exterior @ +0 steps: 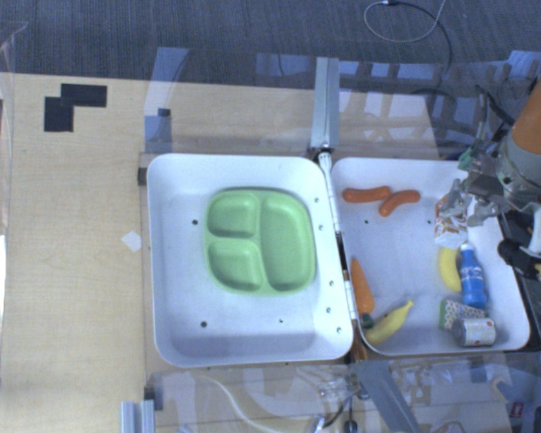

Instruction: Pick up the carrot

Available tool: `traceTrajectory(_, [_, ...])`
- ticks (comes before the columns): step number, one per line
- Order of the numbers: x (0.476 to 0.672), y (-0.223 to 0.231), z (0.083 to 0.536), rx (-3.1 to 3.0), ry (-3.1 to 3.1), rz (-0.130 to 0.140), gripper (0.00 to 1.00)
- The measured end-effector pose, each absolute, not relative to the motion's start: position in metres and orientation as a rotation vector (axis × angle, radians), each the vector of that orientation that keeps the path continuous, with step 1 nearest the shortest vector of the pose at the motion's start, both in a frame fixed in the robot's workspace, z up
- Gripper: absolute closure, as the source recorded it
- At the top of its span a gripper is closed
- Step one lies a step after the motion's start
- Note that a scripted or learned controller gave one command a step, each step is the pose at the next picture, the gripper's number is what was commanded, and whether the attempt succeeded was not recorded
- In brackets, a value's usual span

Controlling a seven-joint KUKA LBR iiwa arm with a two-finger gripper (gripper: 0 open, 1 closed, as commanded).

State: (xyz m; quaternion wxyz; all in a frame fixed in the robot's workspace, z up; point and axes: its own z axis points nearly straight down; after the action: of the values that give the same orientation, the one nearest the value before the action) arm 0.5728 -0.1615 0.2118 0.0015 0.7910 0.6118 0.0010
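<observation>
Counter (72, 242): pale wood, bearing two shallow white bins side by side.

Left bin (176, 332): holds one green divided plate (257, 240), three compartments, lying flat near the middle.

Right bin (415, 242): holds the rest of the stock.
- Carrot (361, 287): orange, lying lengthwise along the bin's left wall, close to the divider between the bins, just above the banana.
- Banana (389, 321): yellow, tilted, at the lower left corner, its upper end near the carrot's lower end.
- Two sausages (383, 198): reddish-orange, near the top wall, touching or nearly so.
- Blue bottle (472, 278): lying along the right side, with a small yellow item (448, 269) just beside it on its left.
- Can (473, 332): on its side at the lower right corner, below the bottle.

My pincer (464, 207): over the upper right part of the right bin, well apart from the carrot. Whether it is apart or together, I cannot tell; a crumpled wrapper (448, 219) sits at its tip.
</observation>
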Motion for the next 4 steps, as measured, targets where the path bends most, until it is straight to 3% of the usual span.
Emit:
traceTrajectory(1, [0.512,-0.184,0.225,2.501,1.898,0.002,1.0])
traceTrajectory(2, [0.512,-0.184,0.225,2.501,1.898,0.003,0.0])
traceTrajectory(3, [0.5,-0.107,0.115,2.528,1.819,0.033,0.0])
traceTrajectory(4, [0.502,-0.108,0.127,2.522,1.816,0.037,1.0])
